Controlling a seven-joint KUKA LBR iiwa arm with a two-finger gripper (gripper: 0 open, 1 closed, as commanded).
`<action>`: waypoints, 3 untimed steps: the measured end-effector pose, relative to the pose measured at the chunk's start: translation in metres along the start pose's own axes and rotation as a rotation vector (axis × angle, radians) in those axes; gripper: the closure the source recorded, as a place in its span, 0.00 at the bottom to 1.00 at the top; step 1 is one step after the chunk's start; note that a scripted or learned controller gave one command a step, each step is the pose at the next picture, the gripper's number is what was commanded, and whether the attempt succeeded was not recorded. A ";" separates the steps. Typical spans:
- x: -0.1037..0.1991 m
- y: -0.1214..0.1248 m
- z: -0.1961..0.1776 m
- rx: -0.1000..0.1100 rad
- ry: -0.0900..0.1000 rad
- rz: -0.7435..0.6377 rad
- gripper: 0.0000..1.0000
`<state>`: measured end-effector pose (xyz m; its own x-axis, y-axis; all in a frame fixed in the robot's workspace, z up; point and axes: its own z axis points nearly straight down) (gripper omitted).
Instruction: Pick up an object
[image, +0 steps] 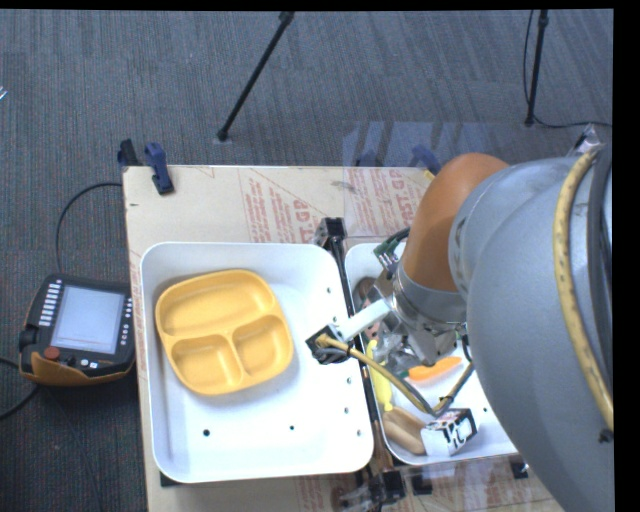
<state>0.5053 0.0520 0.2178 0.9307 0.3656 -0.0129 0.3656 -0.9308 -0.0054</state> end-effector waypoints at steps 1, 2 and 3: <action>-0.011 -0.043 -0.002 0.000 0.000 0.073 1.00; 0.034 0.044 -0.042 -0.005 0.005 0.001 1.00; 0.005 0.113 0.031 0.003 -0.003 0.179 1.00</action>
<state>0.5512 -0.0514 0.1862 0.9809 0.1939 -0.0167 0.1938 -0.9810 -0.0053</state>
